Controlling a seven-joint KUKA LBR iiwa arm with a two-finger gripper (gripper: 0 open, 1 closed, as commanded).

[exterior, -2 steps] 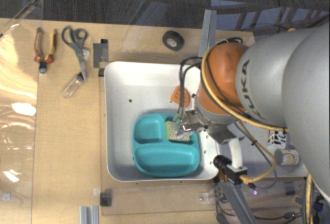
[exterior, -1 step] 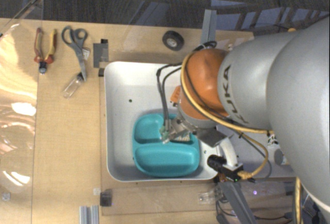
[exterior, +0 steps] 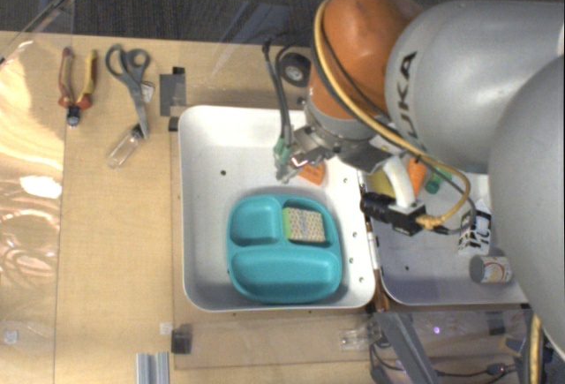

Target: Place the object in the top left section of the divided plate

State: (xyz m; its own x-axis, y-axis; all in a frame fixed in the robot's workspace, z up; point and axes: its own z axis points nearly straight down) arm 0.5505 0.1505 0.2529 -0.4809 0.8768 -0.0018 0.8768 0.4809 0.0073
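Your wooden desk (exterior: 106,241) carries pliers (exterior: 76,86) and scissors (exterior: 132,86) at upper left. Centre frame, the teal divided plate (exterior: 284,248) lies in the left bin (exterior: 205,197), a speckled sponge (exterior: 305,224) in its upper right section. Just above, the gripper (exterior: 296,163) hangs beside an orange object (exterior: 312,171) (jaws' state: you cannot tell).

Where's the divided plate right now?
The teal divided plate lies low in the left white bin, just below the hand.
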